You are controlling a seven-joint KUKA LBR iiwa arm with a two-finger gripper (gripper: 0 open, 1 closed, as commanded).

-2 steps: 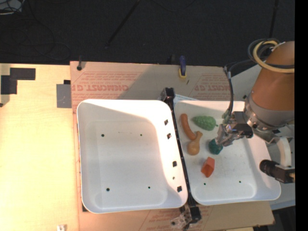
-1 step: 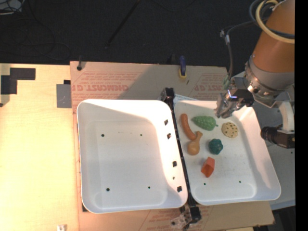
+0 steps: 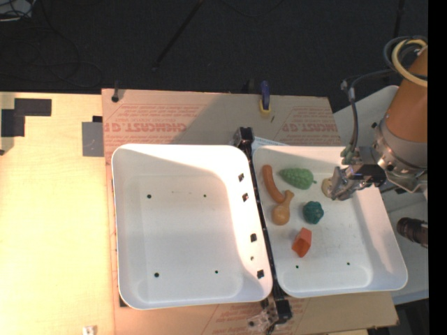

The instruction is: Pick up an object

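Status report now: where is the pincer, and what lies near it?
Pincer over right bin, upper right side. Nothing seen held. Green leafy piece nearest, just left. Teal ball below.

We see two bins side by side on the counter (image 3: 49, 208). The left bin (image 3: 185, 292) and the right bin (image 3: 363, 278) touch. In the right bin, a long toy (image 3: 274, 190) lies near its left edge. A bumpy toy (image 3: 297, 179) sits beside it. A round toy (image 3: 313, 212) and a small block (image 3: 302, 243) sit nearer the front edge.
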